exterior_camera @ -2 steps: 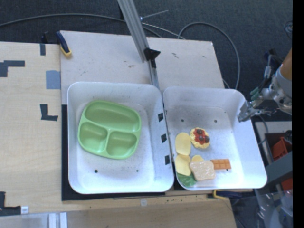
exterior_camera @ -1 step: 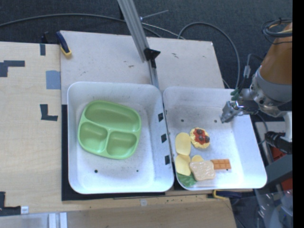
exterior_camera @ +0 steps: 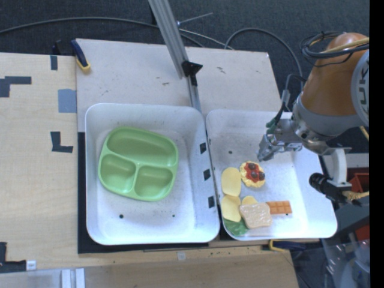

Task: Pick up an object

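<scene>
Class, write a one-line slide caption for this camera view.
Claw poised over toy food in right bin; green tray in left.

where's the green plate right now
In the camera view the green plate lies flat in the left bin, slightly above its middle, across the divider from the toy food in the right bin.

You see a pale wooden counter (exterior_camera: 138,83) carrying two shallow white bins side by side, their inner rims touching. The left bin (exterior_camera: 96,221) and the right bin (exterior_camera: 312,224) rest on a dark mat (exterior_camera: 80,191). Near the counter's far left corner lies a blue-and-yellow clamp (exterior_camera: 80,55).
</scene>
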`<action>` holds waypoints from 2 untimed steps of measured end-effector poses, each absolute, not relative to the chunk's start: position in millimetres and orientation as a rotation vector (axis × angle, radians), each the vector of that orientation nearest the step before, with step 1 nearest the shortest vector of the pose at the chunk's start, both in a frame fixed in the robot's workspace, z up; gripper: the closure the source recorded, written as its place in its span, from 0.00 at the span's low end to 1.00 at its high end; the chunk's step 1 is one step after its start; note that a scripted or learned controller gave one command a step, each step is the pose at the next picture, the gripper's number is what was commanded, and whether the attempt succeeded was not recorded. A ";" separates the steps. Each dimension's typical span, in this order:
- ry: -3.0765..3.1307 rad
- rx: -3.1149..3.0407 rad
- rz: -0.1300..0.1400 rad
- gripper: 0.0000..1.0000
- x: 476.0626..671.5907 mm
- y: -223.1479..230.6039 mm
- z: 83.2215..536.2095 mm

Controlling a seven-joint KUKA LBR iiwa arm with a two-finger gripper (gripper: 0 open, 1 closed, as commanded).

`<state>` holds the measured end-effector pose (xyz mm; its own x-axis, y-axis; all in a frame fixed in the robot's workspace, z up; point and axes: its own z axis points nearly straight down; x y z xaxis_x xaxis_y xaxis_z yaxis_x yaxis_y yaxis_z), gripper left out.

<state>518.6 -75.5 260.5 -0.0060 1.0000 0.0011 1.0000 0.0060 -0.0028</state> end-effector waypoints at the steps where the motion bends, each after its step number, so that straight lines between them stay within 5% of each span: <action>1: -2.227 -2.213 0.002 1.00 516.4 -32.1 257.8; 2: -2.227 -2.211 0.003 1.00 511.4 26.4 242.2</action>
<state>511.4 26.4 242.2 -0.0072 1.0000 0.0013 1.0000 0.0072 -0.0037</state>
